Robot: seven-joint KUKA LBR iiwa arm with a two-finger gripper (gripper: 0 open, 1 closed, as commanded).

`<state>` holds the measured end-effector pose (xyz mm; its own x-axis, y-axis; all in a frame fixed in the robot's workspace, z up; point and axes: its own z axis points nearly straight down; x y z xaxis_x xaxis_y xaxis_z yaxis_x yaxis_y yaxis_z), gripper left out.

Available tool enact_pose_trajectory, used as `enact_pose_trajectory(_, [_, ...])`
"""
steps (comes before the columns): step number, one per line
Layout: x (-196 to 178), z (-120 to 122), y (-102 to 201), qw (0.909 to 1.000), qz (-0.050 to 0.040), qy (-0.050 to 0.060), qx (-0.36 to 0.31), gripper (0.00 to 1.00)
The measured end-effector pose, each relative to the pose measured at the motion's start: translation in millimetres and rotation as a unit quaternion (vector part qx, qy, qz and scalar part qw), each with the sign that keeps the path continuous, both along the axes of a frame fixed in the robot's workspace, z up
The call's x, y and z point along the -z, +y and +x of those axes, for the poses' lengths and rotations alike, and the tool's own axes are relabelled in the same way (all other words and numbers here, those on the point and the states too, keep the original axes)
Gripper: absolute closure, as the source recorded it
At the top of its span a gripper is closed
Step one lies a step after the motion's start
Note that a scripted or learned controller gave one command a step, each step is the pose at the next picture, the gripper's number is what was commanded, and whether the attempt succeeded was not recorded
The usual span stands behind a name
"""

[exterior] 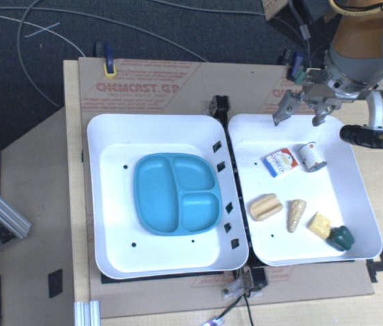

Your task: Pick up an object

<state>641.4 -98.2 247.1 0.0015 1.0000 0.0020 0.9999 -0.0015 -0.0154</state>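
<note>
Scanning leftward first, we are seeing a blue divided plate [177, 193] in the left bin [103, 182]; the small items, like the bread roll [265, 206], are crowding the right bin [365, 202]. Our claw [300, 113] is hanging open above its rear rim, risking a clip there.

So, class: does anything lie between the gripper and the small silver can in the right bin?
Nothing visible does. The gripper hangs open over the right bin's far edge; bare white floor separates it from the silver can.
</note>
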Motion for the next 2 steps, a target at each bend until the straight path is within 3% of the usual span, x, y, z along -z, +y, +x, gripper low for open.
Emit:
enact_pose_trajectory(1, [-8.8, 2.1, 0.3, 1.0, -0.0006, -0.007, -0.001, 0.0])
enact_pose_trajectory(2, [38.5, -7.1, -1.6, 1.0, -0.0005, -0.005, -0.001, 0.0])
